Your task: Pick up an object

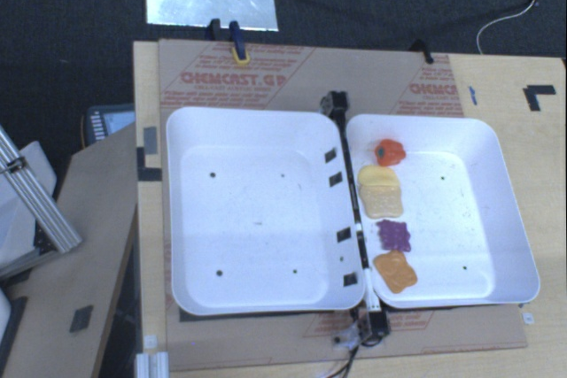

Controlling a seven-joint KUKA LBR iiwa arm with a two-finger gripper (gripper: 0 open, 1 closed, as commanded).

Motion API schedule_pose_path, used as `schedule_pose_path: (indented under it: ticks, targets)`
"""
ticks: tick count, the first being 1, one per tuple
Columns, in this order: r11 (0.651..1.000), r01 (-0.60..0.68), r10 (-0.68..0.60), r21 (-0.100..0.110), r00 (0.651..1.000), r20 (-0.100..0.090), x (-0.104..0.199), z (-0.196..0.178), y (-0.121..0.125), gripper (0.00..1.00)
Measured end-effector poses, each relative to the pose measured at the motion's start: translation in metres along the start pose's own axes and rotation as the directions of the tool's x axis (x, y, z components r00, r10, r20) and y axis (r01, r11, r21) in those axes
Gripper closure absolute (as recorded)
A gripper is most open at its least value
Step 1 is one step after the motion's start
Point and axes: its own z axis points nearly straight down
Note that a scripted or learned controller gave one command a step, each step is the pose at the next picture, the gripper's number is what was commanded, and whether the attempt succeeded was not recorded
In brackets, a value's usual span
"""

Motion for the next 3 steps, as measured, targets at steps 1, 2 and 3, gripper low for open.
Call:
schedule_pose_path:
  ticks: [1, 2, 3]
  targets:
    - [1.0, 0.005, -0.004, 0.028, 1.0, -0.012, 0.059, 0.127, -0.003, 1.0]
    - [1.0, -0.006, 0.006, 0.005, 1.0, 0.0, 0.007, 0.005, 0.0, 1.0]
    - [1.0, -0.001, 0.001, 0.011, 1.0, -0.004, 0.0, -0.055, 0.001, 1.0]
